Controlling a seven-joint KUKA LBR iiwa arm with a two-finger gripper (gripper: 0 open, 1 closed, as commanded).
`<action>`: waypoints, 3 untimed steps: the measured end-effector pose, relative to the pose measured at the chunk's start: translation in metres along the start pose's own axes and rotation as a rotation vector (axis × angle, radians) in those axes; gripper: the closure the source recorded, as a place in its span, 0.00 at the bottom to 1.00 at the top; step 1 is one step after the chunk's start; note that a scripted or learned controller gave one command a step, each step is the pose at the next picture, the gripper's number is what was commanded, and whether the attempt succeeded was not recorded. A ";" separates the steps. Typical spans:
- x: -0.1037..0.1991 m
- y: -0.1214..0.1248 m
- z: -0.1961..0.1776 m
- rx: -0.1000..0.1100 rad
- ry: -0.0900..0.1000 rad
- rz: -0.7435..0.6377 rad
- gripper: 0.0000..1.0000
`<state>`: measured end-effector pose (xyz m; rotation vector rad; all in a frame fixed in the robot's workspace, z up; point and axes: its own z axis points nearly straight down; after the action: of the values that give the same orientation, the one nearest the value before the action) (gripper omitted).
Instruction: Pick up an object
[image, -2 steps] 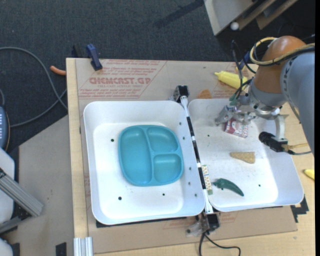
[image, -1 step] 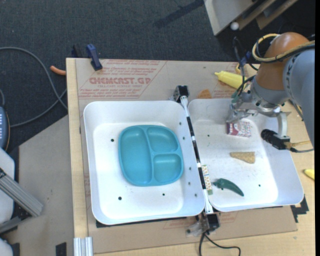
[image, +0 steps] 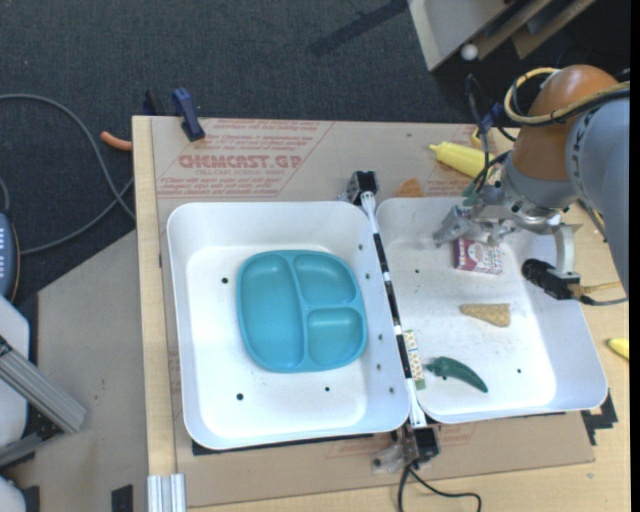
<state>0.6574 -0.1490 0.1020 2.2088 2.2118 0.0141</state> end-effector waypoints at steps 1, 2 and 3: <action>0.000 0.001 -0.010 -0.003 -0.001 0.000 1.00; 0.000 0.001 -0.010 -0.003 -0.001 0.000 0.00; 0.010 0.012 0.013 0.007 -0.001 0.000 0.00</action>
<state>0.6692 -0.1393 0.0895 2.2124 2.2149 0.0054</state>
